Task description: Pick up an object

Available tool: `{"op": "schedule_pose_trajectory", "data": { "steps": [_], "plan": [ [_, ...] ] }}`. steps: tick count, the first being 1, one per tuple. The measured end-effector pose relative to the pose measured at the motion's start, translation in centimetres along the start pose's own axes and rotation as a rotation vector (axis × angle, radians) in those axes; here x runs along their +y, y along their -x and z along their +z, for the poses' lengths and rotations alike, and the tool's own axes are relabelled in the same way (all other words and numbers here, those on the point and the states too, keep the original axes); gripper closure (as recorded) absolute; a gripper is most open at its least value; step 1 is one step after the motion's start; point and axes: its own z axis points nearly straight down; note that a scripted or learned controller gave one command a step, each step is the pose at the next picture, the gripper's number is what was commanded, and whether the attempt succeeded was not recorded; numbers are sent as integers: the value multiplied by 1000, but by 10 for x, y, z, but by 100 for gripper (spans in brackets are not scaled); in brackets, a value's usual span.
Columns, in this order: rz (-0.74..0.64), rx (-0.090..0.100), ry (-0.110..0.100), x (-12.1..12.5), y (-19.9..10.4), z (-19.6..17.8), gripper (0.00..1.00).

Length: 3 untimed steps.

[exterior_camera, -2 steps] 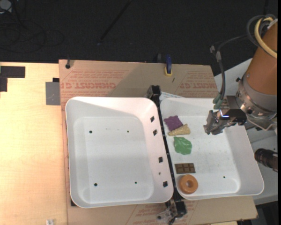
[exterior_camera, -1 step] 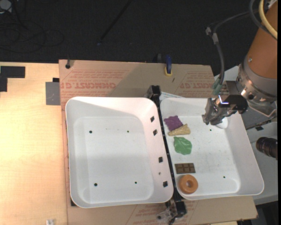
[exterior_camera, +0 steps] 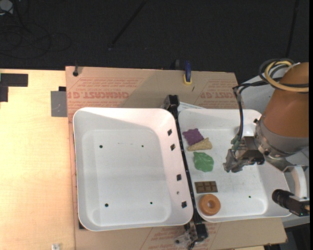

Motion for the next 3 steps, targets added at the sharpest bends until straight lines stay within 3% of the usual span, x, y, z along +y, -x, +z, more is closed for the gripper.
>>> {"op": "schedule_pose_trajectory", "data": {
  "steps": [1,2,3],
  "plan": [
    [-12,1,20,1,-48,-75,100],
    [-14,2,21,0,-102,-149,100],
    [-13,3,27,-3,-146,-272,100]
  ]
}}
